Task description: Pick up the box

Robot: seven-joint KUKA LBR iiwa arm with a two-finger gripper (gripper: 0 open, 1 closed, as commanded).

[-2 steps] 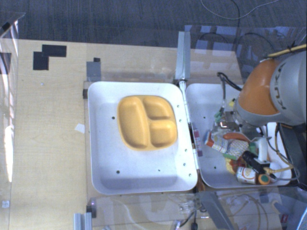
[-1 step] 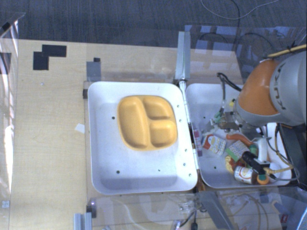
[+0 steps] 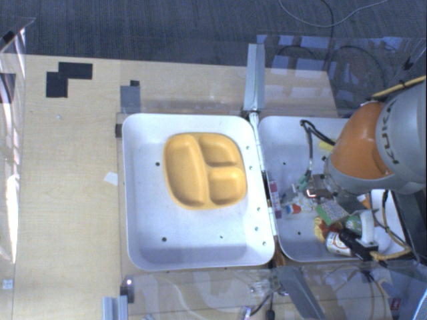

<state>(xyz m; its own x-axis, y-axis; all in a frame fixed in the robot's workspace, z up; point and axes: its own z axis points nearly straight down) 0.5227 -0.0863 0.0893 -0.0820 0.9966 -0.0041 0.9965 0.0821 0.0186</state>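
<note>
Arm [image 3: 373, 145] crowds the right bin [image 3: 283, 152] over clutter [image 3: 333, 225]; pincer [image 3: 313, 191] state cannot be told; the yellow tray [image 3: 203, 170] sits mid left bin [image 3: 143, 199]

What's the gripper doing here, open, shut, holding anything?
Gripper: cannot be told; it is low in the right bin, among the clutter, with the arm's orange band above it.

You're looking down on a pale wooden bench [image 3: 67, 199] with a couple of black tape patches [image 3: 67, 77] near its far left corner. Behind it there's dark grey carpet [image 3: 167, 12], with a thin cable [image 3: 320, 9] looping across it.
</note>
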